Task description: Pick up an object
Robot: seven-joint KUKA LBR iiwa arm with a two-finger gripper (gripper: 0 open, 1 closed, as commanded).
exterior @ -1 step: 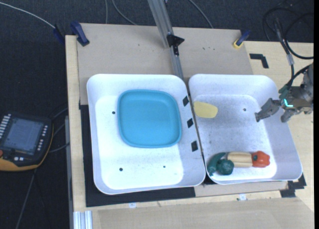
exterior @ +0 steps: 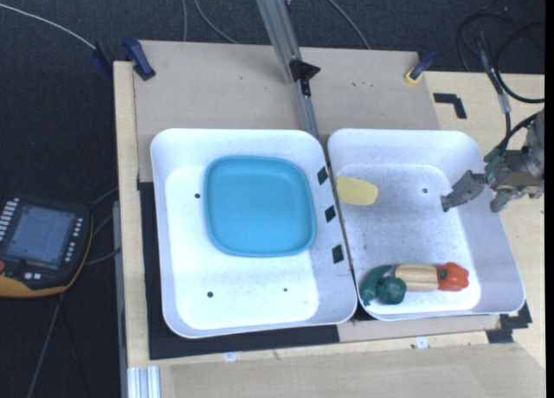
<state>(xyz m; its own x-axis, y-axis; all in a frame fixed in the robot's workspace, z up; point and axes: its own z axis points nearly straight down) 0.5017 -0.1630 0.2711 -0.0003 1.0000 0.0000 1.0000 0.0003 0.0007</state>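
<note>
The right bin point(exterior: 485, 253) holds a flat yellow piece point(exterior: 357, 190) near its left wall. Along its front edge lie a dark green object point(exterior: 383, 288), a tan cylinder point(exterior: 415, 277) and a small red object point(exterior: 453, 277), all touching in a row. My gripper point(exterior: 479, 195) hovers over the right bin's right side, well apart from every object. It is open, its two dark fingers spread with nothing between them.
A square blue plate point(exterior: 260, 206) fills the middle of the left bin point(exterior: 177, 240). A metal pole point(exterior: 277, 16) slants down to the gap between the bins. A handheld pendant point(exterior: 39, 245) lies off the bench at the left.
</note>
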